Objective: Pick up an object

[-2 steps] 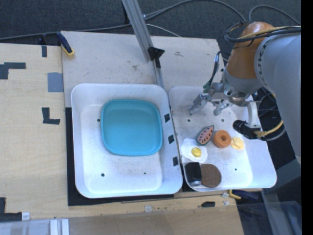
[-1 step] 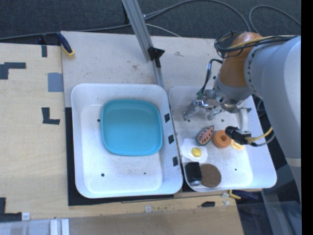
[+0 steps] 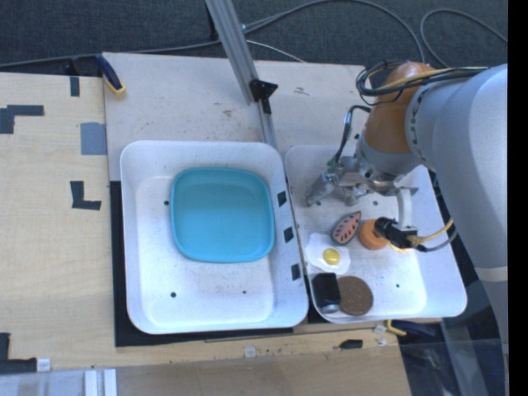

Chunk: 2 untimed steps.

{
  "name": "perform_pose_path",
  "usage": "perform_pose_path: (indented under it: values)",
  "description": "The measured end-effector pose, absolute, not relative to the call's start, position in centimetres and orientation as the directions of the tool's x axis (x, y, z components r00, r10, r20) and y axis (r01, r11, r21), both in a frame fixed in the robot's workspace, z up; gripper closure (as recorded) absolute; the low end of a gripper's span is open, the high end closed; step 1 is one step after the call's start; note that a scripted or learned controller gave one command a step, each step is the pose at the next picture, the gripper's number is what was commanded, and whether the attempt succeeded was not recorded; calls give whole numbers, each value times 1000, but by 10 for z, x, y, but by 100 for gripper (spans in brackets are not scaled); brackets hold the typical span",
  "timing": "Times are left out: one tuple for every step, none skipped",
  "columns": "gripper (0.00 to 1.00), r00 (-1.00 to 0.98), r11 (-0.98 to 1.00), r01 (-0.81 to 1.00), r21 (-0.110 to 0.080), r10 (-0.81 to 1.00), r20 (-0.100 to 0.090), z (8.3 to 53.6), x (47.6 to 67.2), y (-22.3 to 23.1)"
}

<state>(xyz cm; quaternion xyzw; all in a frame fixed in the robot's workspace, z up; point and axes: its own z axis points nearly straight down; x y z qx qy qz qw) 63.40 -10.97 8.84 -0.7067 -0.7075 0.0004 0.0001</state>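
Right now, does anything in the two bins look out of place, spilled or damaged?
Nothing stands out. The left bin holds a blue plate lying flat. The right bin holds small toy foods grouped near its front left: a fried egg, a brown round piece and a black block. The gripper hangs above that bin.

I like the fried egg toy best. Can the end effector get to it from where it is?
Probably yes. The end effector hangs in the same right bin, and the fried egg lies lower down with nothing on top. The black block sits close beside it.
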Motion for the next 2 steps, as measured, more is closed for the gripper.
perform_pose_path:
  values:
    - [100,-1,1,1000,1,1000,-1,100,634,-110]
    - [100,0,0,1000,4,1000,-1,153,629,-117]
